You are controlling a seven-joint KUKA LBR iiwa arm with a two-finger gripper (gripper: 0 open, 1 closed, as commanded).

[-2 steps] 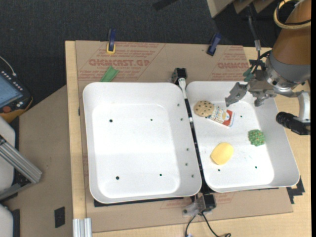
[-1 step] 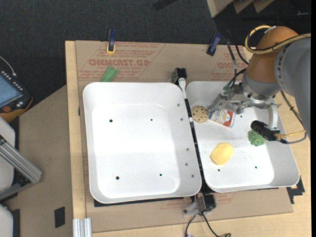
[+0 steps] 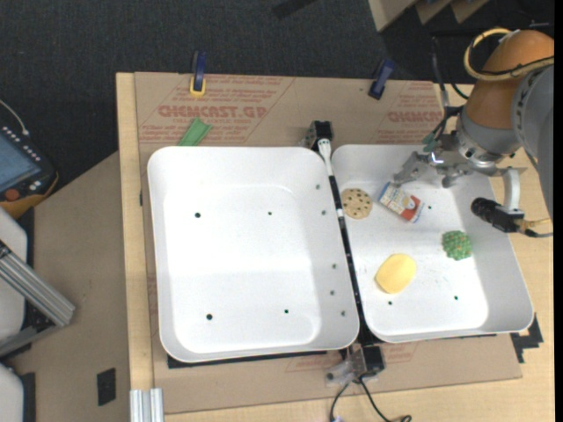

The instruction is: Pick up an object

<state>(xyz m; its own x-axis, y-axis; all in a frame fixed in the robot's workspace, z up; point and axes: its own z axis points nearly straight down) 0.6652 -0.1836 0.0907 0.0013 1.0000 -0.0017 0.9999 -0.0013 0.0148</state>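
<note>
Left bin (image 3: 176,236): shallow, white, rounded corners; four small dark dots are seen on its floor. No loose items are noted inside it.

Right bin (image 3: 501,297): shallow, white, set just beside the left bin, the two rims touching along a dark seam. Four items are held in it.

Cookie (image 3: 356,203): round, tan, speckled; lies flat in the right bin, close to the seam with the left bin.

Carton (image 3: 401,202): small red-and-white packet; lies tilted in the right bin, just beyond the cookie on the side away from the left bin.

Yellow lump (image 3: 395,272): rounded, lemon-like; rests in the right bin nearer the camera than the cookie, well apart from the carton.

Green piece (image 3: 456,244): small, bumpy, broccoli-like; found in the right bin on the far side from the left bin, apart from the yellow lump.

Claw (image 3: 412,170): seen at the back part of the right bin, slanted down toward the carton, its tip just above and beside the carton's upper edge. Spread of the fingers cannot be told; nothing is seen gripped.

Arm (image 3: 506,86): grey with an orange band; enters over the right bin's outer back corner.

Table (image 3: 264,104): brown board carrying both bins; blue clamps (image 3: 199,70) are noted at its far edge, behind the left bin.
</note>
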